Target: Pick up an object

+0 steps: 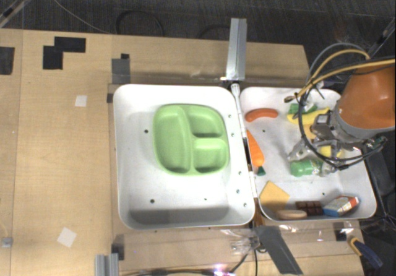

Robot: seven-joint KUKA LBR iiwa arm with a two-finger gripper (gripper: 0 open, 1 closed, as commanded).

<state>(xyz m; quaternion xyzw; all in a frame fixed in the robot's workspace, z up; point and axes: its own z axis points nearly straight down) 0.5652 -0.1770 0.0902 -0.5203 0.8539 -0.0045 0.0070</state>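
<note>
The arm reaches in from the right over the right bin, its orange band at the far right edge. My gripper hangs low over a green object in the middle of that bin, and its body hides most of the fingers. A red sausage-shaped piece lies at the bin's upper left. An orange carrot lies along the left wall. A yellow piece peeks out beside the cables at the top.
The left bin holds a green divided plate. In the right bin's front lie a yellow-orange wedge, a tan and brown stick and a blue, white and red tube. A metal post stands behind the bins.
</note>
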